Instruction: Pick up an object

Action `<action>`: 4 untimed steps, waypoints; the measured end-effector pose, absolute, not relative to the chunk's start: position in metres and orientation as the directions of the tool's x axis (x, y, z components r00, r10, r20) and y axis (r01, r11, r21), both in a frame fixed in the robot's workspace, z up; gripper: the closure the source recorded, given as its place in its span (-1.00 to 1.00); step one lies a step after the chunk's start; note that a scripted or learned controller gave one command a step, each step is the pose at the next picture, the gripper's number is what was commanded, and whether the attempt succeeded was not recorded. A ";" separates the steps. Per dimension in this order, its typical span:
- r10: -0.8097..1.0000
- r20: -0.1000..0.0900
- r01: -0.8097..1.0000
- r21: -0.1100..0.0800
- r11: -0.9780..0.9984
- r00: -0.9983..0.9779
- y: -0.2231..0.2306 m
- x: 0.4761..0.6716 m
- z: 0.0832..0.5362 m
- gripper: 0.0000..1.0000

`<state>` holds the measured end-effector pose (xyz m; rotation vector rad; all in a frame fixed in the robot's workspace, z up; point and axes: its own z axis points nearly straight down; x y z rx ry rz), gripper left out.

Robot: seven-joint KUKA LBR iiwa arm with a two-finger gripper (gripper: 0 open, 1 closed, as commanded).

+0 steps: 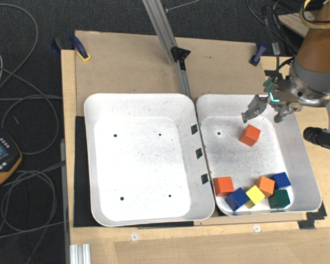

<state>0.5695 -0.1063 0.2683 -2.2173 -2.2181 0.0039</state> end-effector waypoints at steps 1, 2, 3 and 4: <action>1.000 0.001 1.000 -0.001 0.000 0.000 -0.106 0.570 0.270 -1.00; 1.000 0.002 1.000 -0.007 0.000 0.000 -0.099 0.572 0.210 -1.00; 1.000 0.002 1.000 -0.007 0.000 0.000 -0.093 0.577 0.164 -1.00; 1.000 0.002 1.000 -0.008 -0.001 0.001 -0.093 0.568 0.117 -1.00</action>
